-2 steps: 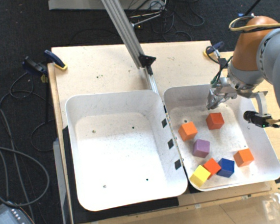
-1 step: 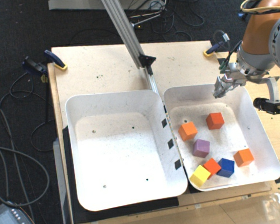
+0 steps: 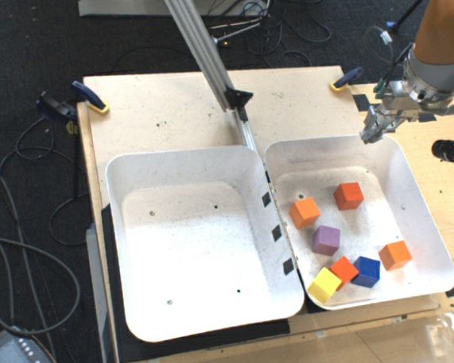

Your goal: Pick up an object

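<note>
The right bin (image 3: 420, 198) holds several small blocks: a red one (image 3: 348, 195), an orange one (image 3: 304, 211), a purple one (image 3: 326, 239), a yellow one (image 3: 324, 284), a small orange-red one (image 3: 344, 268), a blue one (image 3: 366, 270) and another orange one (image 3: 395, 255). My gripper (image 3: 372, 132) hangs above the bin's far right corner, well clear of the blocks. Nothing shows between its fingers.
The left bin (image 3: 127, 226) sits beside the right one. A slanted metal rail (image 3: 202, 47) runs from the top down to the gap between the bins. Clamps (image 3: 91, 98) (image 3: 345, 79) grip the bench's far corners. Cables lie on the floor around.
</note>
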Robot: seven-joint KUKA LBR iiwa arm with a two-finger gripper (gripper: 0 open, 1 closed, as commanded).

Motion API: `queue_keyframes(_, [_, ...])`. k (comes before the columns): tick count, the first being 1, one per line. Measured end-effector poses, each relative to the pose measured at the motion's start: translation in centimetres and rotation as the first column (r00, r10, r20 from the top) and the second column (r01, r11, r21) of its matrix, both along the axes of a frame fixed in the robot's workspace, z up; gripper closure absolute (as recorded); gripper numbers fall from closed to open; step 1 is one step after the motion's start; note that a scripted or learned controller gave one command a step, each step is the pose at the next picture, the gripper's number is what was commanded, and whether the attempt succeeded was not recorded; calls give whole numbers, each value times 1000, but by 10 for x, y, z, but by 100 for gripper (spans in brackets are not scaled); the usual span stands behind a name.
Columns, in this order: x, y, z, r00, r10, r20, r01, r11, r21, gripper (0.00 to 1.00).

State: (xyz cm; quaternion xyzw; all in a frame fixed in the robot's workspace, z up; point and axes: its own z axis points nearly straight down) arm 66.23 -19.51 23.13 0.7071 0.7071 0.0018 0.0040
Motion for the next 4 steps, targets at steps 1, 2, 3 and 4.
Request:
queue_keyframes(1, [2, 0, 54, 1000, 3, 0, -3, 1000, 0, 100])
queue_keyframes(2, [-26, 50, 41, 1000, 7, -11, -7, 1000, 5, 100])
queue_keyframes(3, [-39, 94, 40, 1000, 7, -9, -7, 1000, 5, 100])
queue_keyframes(4, [-61, 138, 24, 1000, 7, -12, -7, 1000, 5, 100])
